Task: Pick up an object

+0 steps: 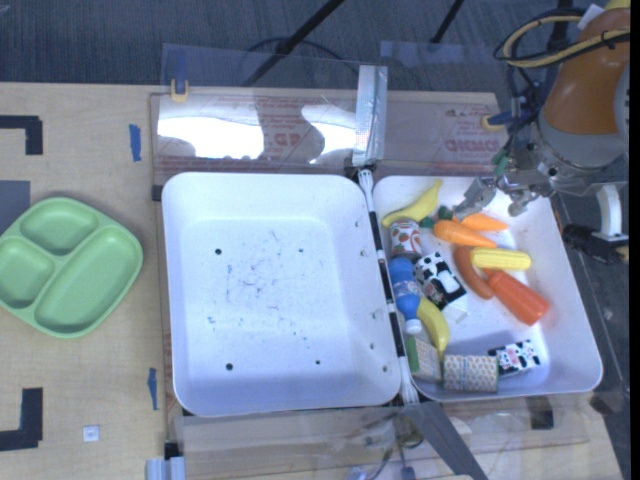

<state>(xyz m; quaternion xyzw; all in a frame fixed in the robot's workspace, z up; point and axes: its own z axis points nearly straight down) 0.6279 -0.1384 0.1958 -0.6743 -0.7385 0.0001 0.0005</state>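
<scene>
Currently, the scene is reading as follows.

Arm: the grey arm [585,88] with the orange band is reaching in from 3 o'clock, at the top right of the camera view.
End effector: the end effector [497,196] is hanging over the 12 o'clock rim of the right bin [575,353]. Its two fingers are standing apart, and nothing is showing between them.
Right bin: it is holding a cluster of toy objects.
Banana: a yellow banana [418,206] is lying at 11 o'clock in the right bin, just beside the end effector.
Carrot: an orange carrot [466,232] is lying just below the end effector.
Corn: a yellow corn piece [500,259] is resting at the bin centre, touching the carrot.
Orange bottle: an orange bottle [520,298] is lying tilted at 4 o'clock of the corn.
Cow figures: one black-and-white cow figure [437,276] is sitting near the divider; a second cow figure [516,357] is sitting at 5 o'clock in the bin.
Blue bottle: a blue bottle [404,283] is lying against the bin's 9 o'clock wall.
Left bin: the left bin [190,208] is sitting just beside the right bin on the worktop [80,128].
Green plate: a green divided plate [66,265] is resting on the worktop at 9 o'clock, well apart from the bins.
</scene>
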